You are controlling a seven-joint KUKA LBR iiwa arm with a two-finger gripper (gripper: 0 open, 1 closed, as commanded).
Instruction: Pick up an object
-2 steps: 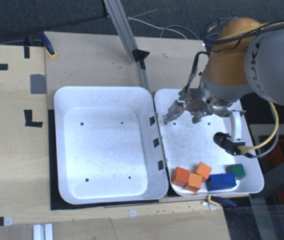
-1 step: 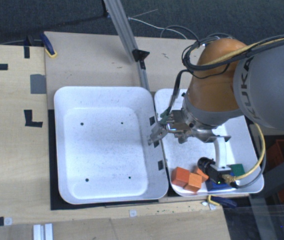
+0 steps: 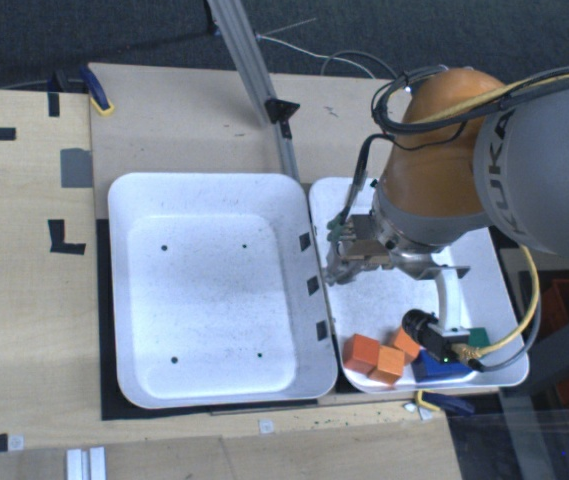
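Pincer (image 3: 349, 260) low at right bin's (image 3: 499, 303) left wall; grip state: cannot tell. Orange blocks (image 3: 376, 356) huddle near corner, likely untouched.

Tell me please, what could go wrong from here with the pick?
1. The blocks lie tightly clustered in the right bin's near corner, so the pincer may push them instead of gripping one.
2. The pincer hangs close to the wall between the two bins; descending there, it could strike the rim.
3. The yellow cable loops low by the blocks and might snag.

Slanted overhead view of both bins (image 3: 124, 268)
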